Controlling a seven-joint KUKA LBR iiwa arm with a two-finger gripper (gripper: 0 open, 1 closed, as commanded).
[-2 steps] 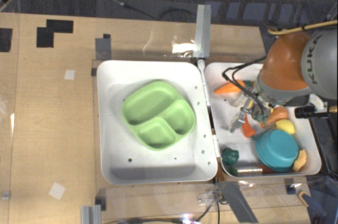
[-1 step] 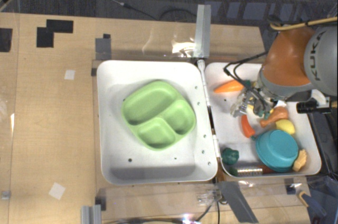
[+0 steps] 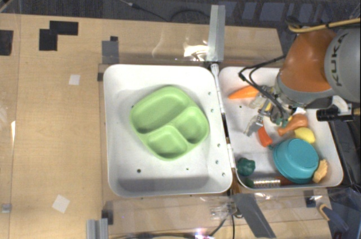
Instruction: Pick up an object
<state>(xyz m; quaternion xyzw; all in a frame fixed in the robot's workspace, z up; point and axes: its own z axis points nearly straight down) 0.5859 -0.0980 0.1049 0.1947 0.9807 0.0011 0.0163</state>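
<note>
Orange plastic, the carrot (image 3: 243, 93) was seen at the right bin's (image 3: 338, 176) far left corner, judged light, stiff, best gripped mid-body. Whether the hand (image 3: 260, 118) was apart could not be told.

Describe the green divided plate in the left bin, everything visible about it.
The green divided plate looks like smooth light-green plastic, rounded in outline, with raised ridges splitting it into three compartments. It lies flat, right side up, turned at an angle, roughly in the middle of the left bin. Nothing sits in its compartments, and nothing but the bin floor touches it.
</note>
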